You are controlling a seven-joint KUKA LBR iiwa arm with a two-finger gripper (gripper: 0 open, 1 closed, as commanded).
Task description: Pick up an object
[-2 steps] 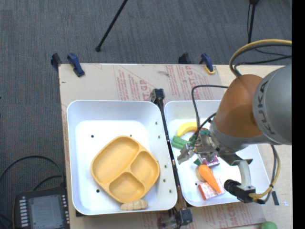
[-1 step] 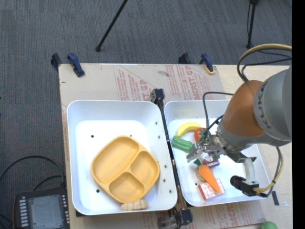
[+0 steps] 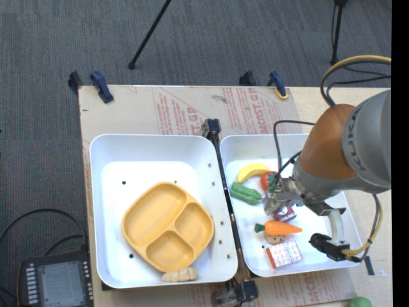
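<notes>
Over the right bin [image 3: 255,142], the fingers [image 3: 276,203] hang low among the toys; whether they are parted or grip anything cannot be told. Carrot [image 3: 283,228] lies just below them, green vegetable [image 3: 246,193] to their left, banana [image 3: 252,171] above-left

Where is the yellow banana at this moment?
In the camera view the yellow banana lies in the right bin, toward its far left part, just above the green vegetable and beside the end effector.
</notes>
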